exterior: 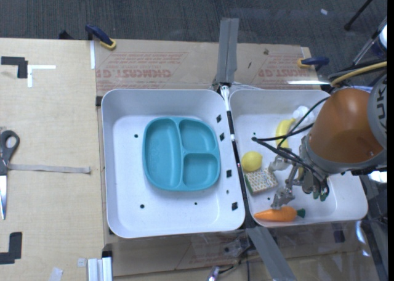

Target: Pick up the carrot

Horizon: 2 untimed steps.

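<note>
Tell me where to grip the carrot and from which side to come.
Grip the carrot across its thick orange middle, coming down from above. It lies flat along the right bin's near wall, green end pointing right, so its long sides probably give the best hold. The gripper hangs just above it.

The surface (pixel 49 150) is light wood, with a sheet of brown cardboard (pixel 160 64) lying on its far part. Two shallow white bins stand on it side by side, the left bin (pixel 123 212) touching the right bin (pixel 345 209). A pair of scissors (pixel 6 162) lies at the left edge, beside a strip of grey tape (pixel 52 169).
</note>
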Available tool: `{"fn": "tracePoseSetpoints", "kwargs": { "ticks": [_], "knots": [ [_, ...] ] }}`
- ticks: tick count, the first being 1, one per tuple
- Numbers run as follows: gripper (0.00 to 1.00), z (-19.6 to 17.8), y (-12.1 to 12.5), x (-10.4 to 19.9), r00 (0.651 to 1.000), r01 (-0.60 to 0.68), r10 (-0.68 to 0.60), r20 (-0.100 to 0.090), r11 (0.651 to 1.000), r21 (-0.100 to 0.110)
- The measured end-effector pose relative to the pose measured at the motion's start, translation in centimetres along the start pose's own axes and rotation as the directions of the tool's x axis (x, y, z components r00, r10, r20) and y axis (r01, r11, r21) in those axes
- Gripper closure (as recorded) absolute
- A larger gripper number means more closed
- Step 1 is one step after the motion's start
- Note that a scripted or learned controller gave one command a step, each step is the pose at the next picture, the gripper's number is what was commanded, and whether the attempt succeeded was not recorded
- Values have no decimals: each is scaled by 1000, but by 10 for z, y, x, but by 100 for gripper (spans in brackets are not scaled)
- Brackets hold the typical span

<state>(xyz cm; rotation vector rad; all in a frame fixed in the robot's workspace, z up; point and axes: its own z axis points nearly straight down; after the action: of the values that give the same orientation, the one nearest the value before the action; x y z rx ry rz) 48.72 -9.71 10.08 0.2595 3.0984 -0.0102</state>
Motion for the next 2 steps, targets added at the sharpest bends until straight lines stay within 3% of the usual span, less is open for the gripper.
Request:
{"fn": "tracePoseSetpoints", "kwargs": {
  "ticks": [1,2],
  "knots": [
    [0,-3,-97,-17,922,388,-388,2,922,-5],
    [100,-12,-97,-17,922,387,-387,-3,922,-7]
  ]
}}
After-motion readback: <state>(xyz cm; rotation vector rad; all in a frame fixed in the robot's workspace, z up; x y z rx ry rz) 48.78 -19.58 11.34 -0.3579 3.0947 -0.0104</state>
